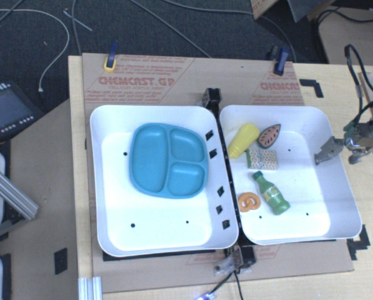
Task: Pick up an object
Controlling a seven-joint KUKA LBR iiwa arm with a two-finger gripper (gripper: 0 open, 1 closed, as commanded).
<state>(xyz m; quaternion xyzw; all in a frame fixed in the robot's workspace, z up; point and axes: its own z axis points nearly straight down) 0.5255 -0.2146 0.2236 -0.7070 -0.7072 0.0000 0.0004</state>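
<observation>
Currently, the gripper (pixel 333 150) sits at the right rim of the right bin (pixel 336 195), near that rim's upper half, with a grey part reaching inward over the bin wall. How far the claw is open cannot be told at this scale and angle, and no object is seen in its grasp. All candidate objects lie in the left portion of the right bin, well apart from the gripper. A yellow bottle-shaped item (pixel 243 140) lies tilted near the bin's upper left corner. Just beside it, to the right, rests a brown oval item (pixel 269 135) with a reddish patterned face. Below these two lies a small flat patterned square (pixel 262 160), close under the brown oval item. Further down, a green bottle (pixel 272 194) lies on its side at a diagonal, cap toward the upper left. Just left of the green bottle's lower half rests an orange pretzel-shaped item (pixel 248 202), near the divider between the bins. The left bin (pixel 114 217) holds a blue compartment plate (pixel 169 160), positioned in the upper centre of that bin. Both bins rest on a cardboard sheet (pixel 186 77) fixed by blue clamps (pixel 111 57) at its far edge.
</observation>
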